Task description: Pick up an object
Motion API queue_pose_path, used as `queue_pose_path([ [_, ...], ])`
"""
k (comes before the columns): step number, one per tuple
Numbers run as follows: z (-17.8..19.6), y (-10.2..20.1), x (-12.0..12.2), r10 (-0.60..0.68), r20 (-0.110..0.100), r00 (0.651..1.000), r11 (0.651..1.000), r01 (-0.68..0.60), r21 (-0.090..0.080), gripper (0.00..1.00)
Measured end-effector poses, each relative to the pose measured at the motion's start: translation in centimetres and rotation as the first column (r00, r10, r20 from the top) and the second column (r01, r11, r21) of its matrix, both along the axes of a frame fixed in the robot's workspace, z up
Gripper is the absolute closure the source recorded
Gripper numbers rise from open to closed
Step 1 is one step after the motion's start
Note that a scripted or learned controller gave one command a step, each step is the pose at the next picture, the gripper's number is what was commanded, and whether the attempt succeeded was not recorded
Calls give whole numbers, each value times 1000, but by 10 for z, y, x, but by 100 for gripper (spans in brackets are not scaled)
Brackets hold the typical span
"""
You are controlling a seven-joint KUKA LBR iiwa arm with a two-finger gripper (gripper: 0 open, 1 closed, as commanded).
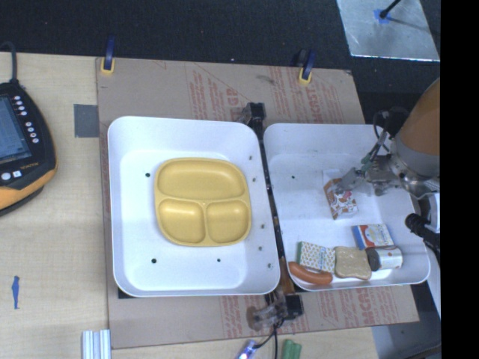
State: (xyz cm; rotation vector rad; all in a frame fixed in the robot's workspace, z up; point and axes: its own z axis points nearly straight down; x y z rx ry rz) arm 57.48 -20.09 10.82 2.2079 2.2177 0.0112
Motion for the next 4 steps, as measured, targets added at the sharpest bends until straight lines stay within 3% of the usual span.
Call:
queue_pose_path([
  [1, -4, 45, 5, -2, 12, 1000, 1000, 2, -12, 0],
  [2, -16, 79, -11, 2, -17, 1000, 1000, -2, 3, 0],
  [3, -6, 77, -11, 3, -19, 1000, 1000, -3, 2, 100],
  [4, 84, 143, 6, -1, -16, 1000, 1000, 1, 5, 100],
])
